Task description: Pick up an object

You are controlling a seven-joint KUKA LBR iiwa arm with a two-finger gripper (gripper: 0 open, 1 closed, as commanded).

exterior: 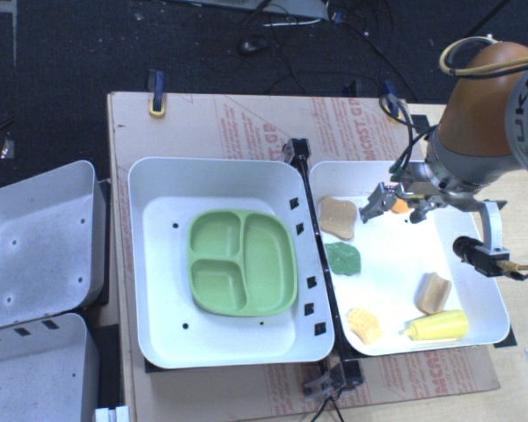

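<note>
Toy food in the right bin point(475, 236): I count five pieces, tan bread point(338, 217), green blob point(343, 258), yellow lump point(363, 324), tan chunk point(434, 293), corn point(438, 325). Gripper point(394, 202) above; can't tell its state

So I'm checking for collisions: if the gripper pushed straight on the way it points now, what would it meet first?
Probably the tan bread-like piece just left of the gripper, in the right white bin; depth is unclear, so it might meet the bin floor first.

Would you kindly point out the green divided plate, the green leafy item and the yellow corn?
green divided plate point(244, 263): camera view, central divider.
green leafy item point(343, 258): camera view, its middle.
yellow corn point(438, 325): camera view, mid-body.
</note>
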